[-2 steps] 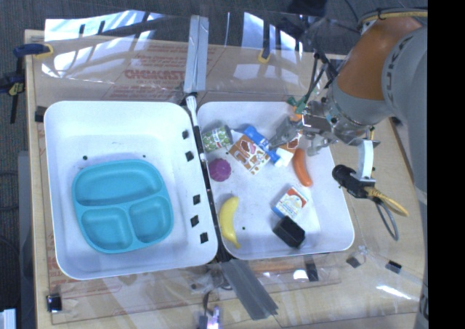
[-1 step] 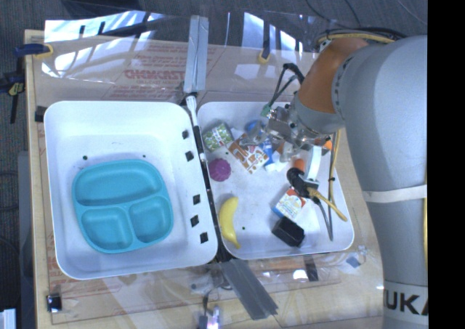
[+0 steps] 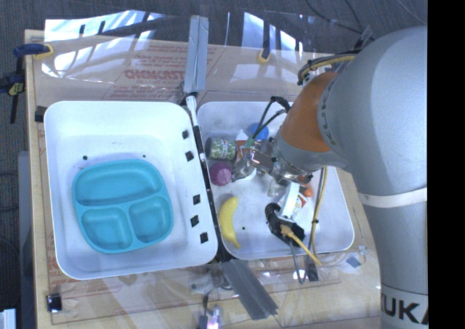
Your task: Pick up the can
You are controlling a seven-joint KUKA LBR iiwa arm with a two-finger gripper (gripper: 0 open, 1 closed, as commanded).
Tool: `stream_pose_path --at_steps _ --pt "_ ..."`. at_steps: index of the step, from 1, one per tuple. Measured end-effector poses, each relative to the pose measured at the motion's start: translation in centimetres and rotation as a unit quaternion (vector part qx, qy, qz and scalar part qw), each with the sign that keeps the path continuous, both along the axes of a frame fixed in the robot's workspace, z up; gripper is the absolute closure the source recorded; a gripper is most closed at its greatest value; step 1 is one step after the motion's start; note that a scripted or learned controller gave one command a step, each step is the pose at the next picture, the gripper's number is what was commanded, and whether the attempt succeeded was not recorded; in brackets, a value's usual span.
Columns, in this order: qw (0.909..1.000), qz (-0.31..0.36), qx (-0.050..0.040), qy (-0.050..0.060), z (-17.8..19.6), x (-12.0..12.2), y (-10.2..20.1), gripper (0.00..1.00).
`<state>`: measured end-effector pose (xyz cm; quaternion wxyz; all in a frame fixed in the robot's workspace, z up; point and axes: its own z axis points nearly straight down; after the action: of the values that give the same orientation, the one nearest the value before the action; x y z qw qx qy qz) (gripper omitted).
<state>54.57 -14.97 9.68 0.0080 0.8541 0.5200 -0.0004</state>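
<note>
Two white bins are sitting side by side on the bench. Nearest, a banana (image 3: 229, 221) is lying in the right bin (image 3: 336, 227); a blue tray (image 3: 122, 204) is resting in the left bin (image 3: 65, 142). Farther back, the can (image 3: 220, 149) is lying by the divider, just beside the gripper (image 3: 245, 164); its grip is impossible to tell.
</note>
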Motion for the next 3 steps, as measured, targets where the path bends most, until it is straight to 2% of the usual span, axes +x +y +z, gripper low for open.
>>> stream_pose_path --at_steps 1,2,3 --pt "0.9969 -0.078 0.0080 0.006 -0.6 6.5 -1.4 0.00" --pt "0.9940 -0.106 0.0015 0.026 -1.0 9.6 0.6 0.00" --pt "0.9944 -0.103 -0.0006 0.026 -0.1 9.6 0.5 1.00"
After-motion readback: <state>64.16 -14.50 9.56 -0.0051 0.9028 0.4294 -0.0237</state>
